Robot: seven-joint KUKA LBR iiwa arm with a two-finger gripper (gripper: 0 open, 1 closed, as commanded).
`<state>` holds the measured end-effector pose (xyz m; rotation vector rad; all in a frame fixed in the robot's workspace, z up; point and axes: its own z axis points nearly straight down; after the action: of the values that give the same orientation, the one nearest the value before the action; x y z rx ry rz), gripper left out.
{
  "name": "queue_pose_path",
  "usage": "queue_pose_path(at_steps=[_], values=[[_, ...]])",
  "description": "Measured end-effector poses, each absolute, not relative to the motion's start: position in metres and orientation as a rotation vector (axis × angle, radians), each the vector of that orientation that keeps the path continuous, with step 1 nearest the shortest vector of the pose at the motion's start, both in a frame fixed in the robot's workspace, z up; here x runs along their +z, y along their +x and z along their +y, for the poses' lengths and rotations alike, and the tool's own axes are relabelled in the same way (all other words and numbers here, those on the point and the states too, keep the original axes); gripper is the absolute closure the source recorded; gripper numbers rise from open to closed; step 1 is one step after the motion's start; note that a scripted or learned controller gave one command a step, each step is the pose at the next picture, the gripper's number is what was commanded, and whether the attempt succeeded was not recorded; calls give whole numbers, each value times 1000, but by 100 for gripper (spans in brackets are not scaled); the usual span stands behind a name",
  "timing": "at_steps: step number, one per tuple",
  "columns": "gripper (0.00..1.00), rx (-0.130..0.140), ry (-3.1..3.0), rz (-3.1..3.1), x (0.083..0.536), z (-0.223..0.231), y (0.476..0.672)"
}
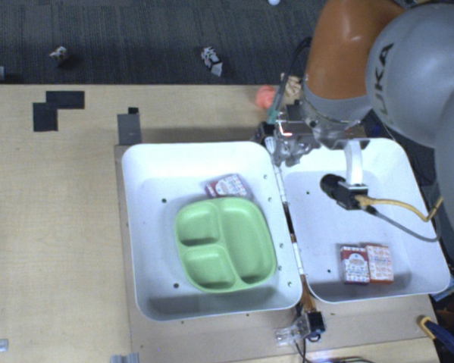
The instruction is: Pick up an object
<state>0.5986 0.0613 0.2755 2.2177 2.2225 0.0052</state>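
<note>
The left bin (149, 219) holds a green divided plate (225, 243), and a small red and white box (227, 186) lies just behind it. Two small red and white cartons (366, 263) lie side by side at the near end of the right bin (410, 205). My gripper (288, 146) hangs over the far end of the rim between the two bins, below the orange band (345, 42) of the arm. Nothing shows in its grasp. It is well apart from the cartons and from the plate.
A black plug with a yellow cable (349, 193) hangs from the arm over the middle of the right bin. A pink object (265, 97) sits on the bench behind the bins. The grey arm body covers the right bin's far right corner.
</note>
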Motion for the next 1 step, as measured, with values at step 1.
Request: queue_pose_path(at_steps=[1], values=[[100, 3, 2216, 2227, 247, 97, 588]])
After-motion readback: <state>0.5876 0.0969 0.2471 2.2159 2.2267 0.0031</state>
